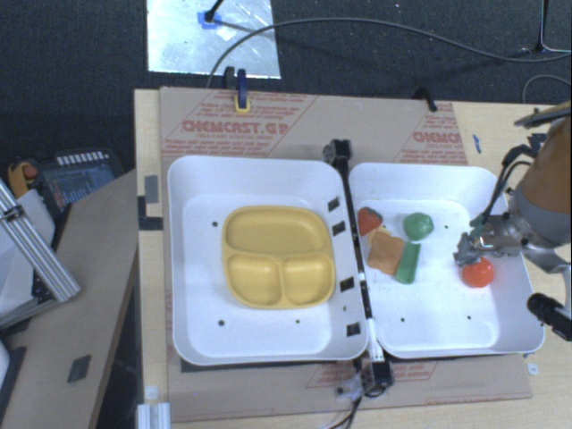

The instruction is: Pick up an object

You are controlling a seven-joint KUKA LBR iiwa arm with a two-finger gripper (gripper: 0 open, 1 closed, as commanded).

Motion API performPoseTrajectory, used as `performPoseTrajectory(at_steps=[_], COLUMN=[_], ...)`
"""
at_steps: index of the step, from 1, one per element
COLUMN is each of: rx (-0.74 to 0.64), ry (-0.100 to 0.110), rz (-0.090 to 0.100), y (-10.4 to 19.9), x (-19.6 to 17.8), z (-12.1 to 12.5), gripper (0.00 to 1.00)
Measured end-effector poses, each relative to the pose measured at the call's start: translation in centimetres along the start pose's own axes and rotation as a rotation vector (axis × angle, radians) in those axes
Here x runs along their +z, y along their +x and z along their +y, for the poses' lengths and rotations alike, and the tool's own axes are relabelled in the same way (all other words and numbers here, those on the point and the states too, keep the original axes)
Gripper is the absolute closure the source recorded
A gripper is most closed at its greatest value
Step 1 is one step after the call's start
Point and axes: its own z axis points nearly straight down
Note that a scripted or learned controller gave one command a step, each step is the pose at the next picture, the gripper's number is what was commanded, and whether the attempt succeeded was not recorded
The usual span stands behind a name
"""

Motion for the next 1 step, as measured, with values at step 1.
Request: performPoseTrajectory(at_steps=[1], rx=[0.0], ry=[0.001], rz=[0.001], y=[0.02], x=[-5.69], z=[-0.74], gripper=[1.0])
